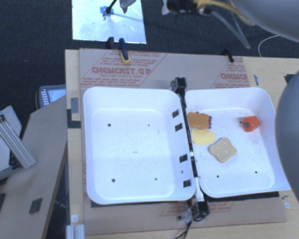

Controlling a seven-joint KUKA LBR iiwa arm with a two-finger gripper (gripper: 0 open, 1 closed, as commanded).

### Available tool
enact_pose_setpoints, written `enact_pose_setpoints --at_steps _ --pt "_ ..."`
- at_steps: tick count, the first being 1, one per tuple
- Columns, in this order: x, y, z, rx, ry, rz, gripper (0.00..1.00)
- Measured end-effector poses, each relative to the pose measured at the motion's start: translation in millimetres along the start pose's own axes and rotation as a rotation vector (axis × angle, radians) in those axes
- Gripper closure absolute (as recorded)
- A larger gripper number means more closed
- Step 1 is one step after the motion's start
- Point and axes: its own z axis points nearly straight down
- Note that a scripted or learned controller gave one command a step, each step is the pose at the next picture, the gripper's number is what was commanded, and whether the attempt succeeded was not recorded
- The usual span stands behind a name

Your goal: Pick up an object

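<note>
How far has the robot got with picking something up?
Nothing looks picked up yet. The orange toy, the brown-orange piece, the yellow piece and the tan toast all lie in the right bin. The arm is above them. The whole grab is left.

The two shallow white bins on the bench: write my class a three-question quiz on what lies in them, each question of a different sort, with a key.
1. True or false: the small orange-red toy lies in the left white bin.
2. Multiple choice: which lies nearest the divider between the bins? A the tan bread-slice toy; B the orange-brown flat toy with a purple edge; C the orange-red toy.
3. Fill in: the pale yellow flat piece lies between the orange-brown toy and the ___ toy.

Key: 1 false, it lies in the right white bin. 2 B. 3 tan bread-slice.
</note>
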Motion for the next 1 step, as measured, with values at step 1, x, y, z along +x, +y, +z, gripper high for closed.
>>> enact_pose_setpoints --at_steps 1 --pt "0.5 -0.1 -11.7 -0.003 0.001 -0.003 1.0"
